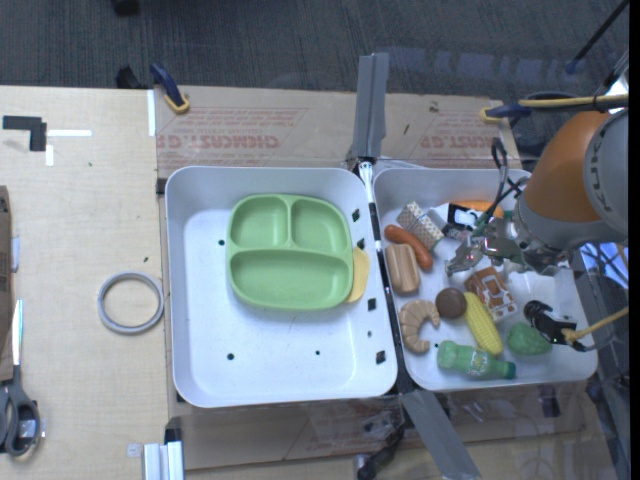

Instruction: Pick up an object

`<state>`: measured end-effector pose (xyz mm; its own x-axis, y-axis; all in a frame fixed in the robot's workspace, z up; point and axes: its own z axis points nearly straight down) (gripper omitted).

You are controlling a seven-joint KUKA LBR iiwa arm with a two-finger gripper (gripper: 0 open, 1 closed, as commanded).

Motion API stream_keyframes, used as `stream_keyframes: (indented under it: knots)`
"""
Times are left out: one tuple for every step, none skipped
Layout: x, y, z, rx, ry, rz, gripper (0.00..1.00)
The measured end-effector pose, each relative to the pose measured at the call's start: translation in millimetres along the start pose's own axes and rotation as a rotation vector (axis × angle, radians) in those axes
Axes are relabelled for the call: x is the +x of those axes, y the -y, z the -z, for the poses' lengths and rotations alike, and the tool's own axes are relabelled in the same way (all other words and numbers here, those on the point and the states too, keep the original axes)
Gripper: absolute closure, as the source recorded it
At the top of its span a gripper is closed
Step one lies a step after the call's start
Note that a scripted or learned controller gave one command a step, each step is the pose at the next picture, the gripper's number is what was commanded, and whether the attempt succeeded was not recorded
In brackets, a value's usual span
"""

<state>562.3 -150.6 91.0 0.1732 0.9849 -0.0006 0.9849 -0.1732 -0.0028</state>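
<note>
You see mirrored print, roughly "CHEMICAL GUYS", on the counter's cardboard (262, 128), then the right bin (575, 366) of toy food, where the end effector (478, 248), its grip unreadable, hovers above a patterned packet (492, 290).

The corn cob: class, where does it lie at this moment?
The corn cob lies in the right bin, toward its near edge, between the brown ball on its left and the green lump on its right, just above the green bottle.
</note>
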Motion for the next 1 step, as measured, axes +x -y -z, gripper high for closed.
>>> stream_keyframes:
  knots:
    - [-41.2,38.4,0.6,-0.002,-0.001,0.143,0.0]
